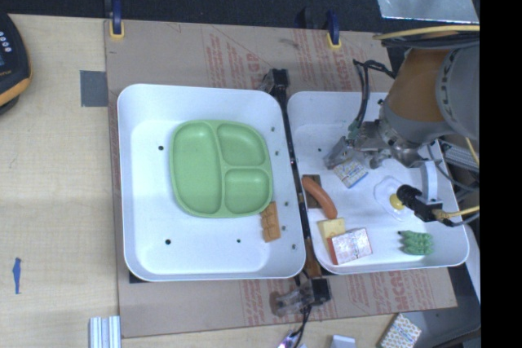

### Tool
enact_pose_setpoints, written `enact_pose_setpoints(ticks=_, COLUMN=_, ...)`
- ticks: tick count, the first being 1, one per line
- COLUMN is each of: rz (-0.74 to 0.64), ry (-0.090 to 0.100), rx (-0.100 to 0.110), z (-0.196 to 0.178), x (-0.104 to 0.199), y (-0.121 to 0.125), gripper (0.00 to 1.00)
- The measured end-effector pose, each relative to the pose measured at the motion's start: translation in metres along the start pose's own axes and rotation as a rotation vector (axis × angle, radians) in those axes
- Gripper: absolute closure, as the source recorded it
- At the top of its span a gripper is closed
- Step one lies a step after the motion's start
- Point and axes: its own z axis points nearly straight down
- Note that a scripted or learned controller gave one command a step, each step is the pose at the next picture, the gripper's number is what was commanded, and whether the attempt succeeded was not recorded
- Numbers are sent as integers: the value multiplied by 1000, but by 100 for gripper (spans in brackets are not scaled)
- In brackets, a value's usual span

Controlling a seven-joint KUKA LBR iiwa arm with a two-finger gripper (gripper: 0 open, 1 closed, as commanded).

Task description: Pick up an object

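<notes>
Your target: small silvery packet point(351, 173), lying in right bin point(306, 114), toward its far edge. Near it: orange sausage point(320, 196), yellow block point(330, 227), red-white packet point(351, 245), green toy point(415, 242) by bin's near right corner. Left bin point(134, 175) carries green divided plate point(220, 168). Your tool point(346, 155) hangs just over silvery packet, arm slanting in from desk's right edge; cannot tell fingers' state.

Even overhead light, soft shadows, slightly blurry.
</notes>
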Motion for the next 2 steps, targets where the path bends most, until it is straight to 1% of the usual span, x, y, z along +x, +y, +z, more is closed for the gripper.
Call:
enact_pose_setpoints(ticks=1, rz=-2, ry=0, rx=-2, z=-11, x=0, y=2, gripper=100)
enact_pose_setpoints(ticks=2, rz=-8, ry=4, rx=-13, z=-106, x=75, y=-7, gripper=100)
